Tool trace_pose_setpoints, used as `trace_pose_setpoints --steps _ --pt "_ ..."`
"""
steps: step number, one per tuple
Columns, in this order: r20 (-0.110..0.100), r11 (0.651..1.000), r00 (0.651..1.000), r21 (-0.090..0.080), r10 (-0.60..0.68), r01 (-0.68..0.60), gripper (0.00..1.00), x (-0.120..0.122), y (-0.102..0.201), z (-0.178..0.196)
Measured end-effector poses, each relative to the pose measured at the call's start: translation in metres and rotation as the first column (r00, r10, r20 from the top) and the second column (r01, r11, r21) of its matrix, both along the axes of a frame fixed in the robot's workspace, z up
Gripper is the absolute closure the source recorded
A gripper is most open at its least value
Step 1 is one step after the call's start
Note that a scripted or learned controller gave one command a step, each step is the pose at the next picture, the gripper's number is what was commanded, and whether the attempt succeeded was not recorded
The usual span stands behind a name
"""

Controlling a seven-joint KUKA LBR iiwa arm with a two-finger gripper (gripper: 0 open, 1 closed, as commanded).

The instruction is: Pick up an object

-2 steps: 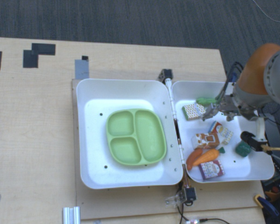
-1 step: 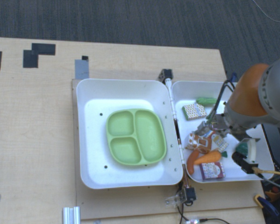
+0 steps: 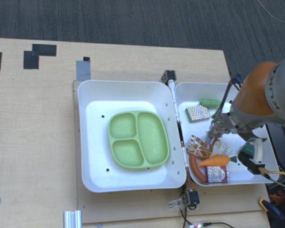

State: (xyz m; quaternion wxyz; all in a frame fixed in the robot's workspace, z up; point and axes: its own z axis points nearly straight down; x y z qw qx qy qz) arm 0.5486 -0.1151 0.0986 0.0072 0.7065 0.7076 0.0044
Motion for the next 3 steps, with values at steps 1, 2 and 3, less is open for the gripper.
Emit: trace_pose_setpoints --steps 1,2,3 --pt "-0.001 1.0 1.0 0.001 0.0 0.0 0.0 0.0 0.0 0.0" --pt "-0.006 1.0 1.0 0.001 -0.001 0.001 0.0 -0.057 0.02 -0.012" --pt "0.002 1.0 1.0 0.0 0.0 0.0 1.0 -0.055 0.02 0.0"
